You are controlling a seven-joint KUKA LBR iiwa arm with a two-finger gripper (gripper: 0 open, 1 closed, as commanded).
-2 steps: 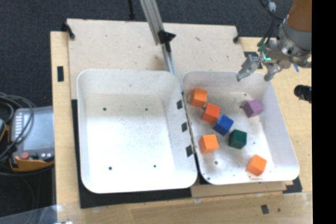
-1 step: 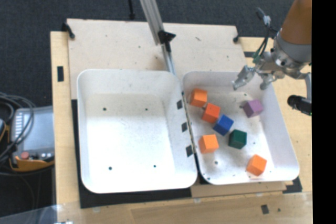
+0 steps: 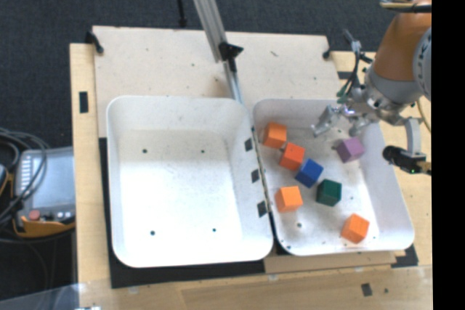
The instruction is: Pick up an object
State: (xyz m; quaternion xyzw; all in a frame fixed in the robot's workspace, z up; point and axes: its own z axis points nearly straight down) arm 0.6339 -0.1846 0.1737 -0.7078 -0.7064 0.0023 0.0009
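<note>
Nearest the camera, an orange cube sat at the front of the right bin, a smooth white plastic tray on the wooden worktop. Behind it lay a green cube, a blue cube and three more orange cubes, all turned at mixed angles. A purple cube lay just beside the end effector, whose fingers stood apart, gripping nothing. Beside it sat the left bin.
</note>
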